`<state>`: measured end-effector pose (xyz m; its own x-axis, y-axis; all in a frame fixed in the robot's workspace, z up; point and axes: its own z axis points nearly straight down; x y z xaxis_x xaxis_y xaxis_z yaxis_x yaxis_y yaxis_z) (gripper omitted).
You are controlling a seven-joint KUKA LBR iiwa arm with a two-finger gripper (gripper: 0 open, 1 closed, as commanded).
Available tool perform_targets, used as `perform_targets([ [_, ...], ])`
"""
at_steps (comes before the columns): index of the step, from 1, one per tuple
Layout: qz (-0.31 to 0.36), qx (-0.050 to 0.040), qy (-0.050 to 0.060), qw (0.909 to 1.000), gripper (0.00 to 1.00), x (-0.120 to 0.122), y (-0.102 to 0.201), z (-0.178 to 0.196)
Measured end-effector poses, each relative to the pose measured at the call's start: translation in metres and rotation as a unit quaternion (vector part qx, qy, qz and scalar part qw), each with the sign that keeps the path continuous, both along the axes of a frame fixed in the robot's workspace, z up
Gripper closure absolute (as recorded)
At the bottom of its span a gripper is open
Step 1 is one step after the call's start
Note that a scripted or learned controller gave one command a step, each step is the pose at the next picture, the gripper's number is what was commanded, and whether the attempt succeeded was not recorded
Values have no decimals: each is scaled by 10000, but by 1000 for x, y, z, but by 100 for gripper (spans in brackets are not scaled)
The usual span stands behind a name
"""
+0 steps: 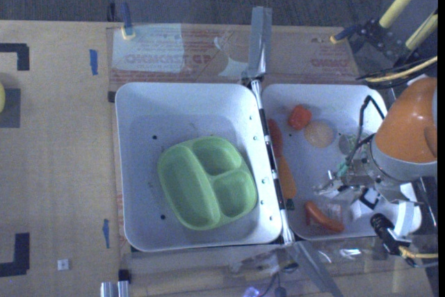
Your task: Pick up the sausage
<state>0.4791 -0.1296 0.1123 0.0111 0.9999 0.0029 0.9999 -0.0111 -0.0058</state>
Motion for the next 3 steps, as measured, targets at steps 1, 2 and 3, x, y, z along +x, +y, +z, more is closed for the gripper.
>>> perform_targets([
  [1,-49,-11,-14,10000,0,0,-12,11],
  [2,-81,-20,-48,10000,0,2,27,-27],
  [3,-89,-5,-37,10000,100,3,27,-20],
])
